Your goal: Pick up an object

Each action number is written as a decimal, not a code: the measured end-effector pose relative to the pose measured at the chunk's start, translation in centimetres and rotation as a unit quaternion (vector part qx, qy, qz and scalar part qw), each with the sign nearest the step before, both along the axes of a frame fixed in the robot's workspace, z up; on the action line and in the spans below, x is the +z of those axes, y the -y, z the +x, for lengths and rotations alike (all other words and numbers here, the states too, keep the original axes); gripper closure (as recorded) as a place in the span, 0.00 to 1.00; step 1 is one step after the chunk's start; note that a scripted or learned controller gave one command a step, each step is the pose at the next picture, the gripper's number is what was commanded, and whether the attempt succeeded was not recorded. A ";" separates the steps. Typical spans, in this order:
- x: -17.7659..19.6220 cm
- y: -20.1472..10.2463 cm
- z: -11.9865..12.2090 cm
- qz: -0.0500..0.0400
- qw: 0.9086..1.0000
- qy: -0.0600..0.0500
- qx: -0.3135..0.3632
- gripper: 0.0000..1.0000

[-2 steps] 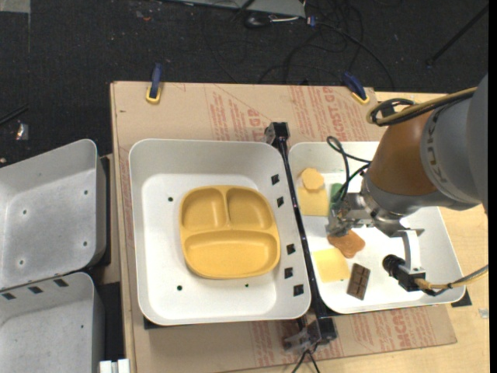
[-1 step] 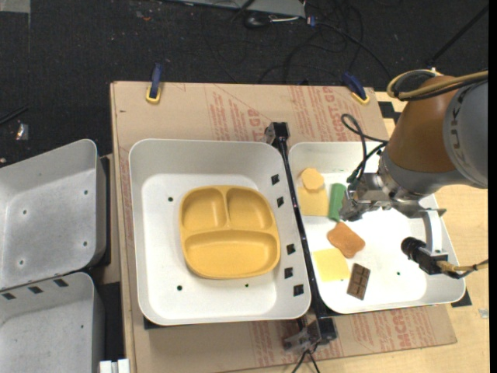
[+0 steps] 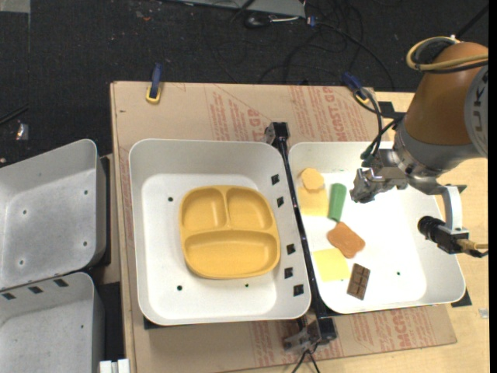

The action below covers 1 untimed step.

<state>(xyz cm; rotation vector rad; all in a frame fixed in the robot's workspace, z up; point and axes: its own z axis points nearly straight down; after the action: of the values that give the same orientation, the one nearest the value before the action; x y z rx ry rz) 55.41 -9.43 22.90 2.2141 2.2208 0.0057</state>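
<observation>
The chocolate-brown block [image 3: 358, 280] is lying nearest the camera at the front of the right bin [image 3: 404, 290], beside a pale yellow slab [image 3: 331, 264]. The jaws [image 3: 365, 186] are hovering just right of the green cylinder [image 3: 336, 201]; whether they are spread I cannot tell. A clean pick probably means centring over the cylinder, straddling its narrow width. Red printing is showing on the cardboard surface [image 3: 202, 111], too faint to read reliably.

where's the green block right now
In the camera view, the green block stands in the right bin, near its left side, between the pale yellow piece and the gripper, just above the orange piece.
</observation>
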 end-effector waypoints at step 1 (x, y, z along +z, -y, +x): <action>1.6 0.0 0.1 0.000 1.000 -0.002 0.000 1.00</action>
<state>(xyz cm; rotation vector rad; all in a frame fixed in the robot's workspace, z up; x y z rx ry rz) 55.50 -9.43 24.54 2.2168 2.2225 0.0021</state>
